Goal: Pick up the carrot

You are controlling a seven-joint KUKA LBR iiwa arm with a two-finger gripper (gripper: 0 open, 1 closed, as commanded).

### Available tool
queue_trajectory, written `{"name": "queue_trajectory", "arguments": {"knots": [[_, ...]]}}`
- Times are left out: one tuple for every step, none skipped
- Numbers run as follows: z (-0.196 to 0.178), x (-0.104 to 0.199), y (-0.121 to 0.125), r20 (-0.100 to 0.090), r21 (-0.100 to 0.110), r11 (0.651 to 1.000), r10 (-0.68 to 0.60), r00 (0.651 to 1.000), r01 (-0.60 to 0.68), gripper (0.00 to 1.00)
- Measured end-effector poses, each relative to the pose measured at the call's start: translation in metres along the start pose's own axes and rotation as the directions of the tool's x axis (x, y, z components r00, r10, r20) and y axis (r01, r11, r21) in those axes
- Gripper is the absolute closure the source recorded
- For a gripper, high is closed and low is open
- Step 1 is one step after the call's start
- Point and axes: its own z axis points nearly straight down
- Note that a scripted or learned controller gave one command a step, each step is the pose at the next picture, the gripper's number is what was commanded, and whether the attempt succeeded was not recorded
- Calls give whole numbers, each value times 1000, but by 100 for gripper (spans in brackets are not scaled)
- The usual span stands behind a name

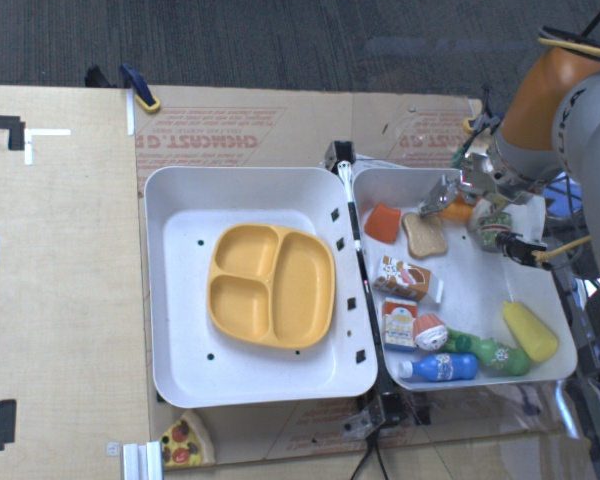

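The carrot (pixel 459 209) shows as a small orange patch at the back of the right bin (pixel 480 288), mostly hidden under the arm's wrist. A bit of green (pixel 491 234) just to its right may be its leafy end. My gripper (pixel 460 202) is low over that spot, right on top of the carrot and reaching in from the right. The view does not settle whether the carrot is gripped or only lies beneath the gripper.
A slice of bread (pixel 425 236) and a red block (pixel 382 223) lie just left of the gripper. Snack packets (pixel 404 278), a blue bottle (pixel 440 368), a green toy (pixel 492 353) and a yellow piece (pixel 530 330) fill the front. The left bin holds a yellow divided plate (pixel 272 286).
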Motion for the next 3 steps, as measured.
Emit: {"name": "queue_trajectory", "arguments": {"knots": [[-3,1,4,-8,-7,967,253,967,-254,0],[-2,4,2,-2,-9,945,328,945,-328,0],[-2,3,2,-4,-6,945,327,945,-327,0]]}}
